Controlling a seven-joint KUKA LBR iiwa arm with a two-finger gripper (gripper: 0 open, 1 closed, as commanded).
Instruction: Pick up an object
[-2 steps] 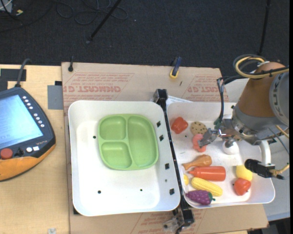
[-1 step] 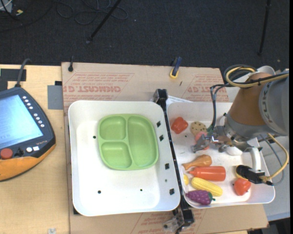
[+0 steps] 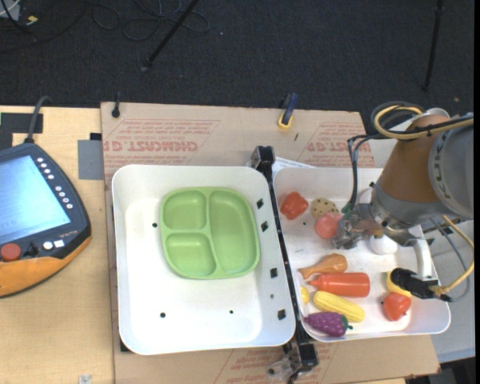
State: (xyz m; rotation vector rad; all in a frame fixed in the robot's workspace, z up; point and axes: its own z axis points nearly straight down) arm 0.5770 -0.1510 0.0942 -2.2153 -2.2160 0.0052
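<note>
The left shallow white bin (image 3: 136,310) holds a green three-compartment plastic tray (image 3: 209,233). In the right white bin (image 3: 440,320), the claw (image 3: 354,229) hangs beside a round pinkish-red toy fruit (image 3: 327,226); whether its fingers are parted, I cannot tell.

Cardboard sheet (image 3: 168,138) under bins: red "CHEMCAST, G.P." print, upside down.

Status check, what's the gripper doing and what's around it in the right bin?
Gripper low in right bin, beside pink ball. Grip not confirmed. Cookie, chicken leg crowd close.
</note>
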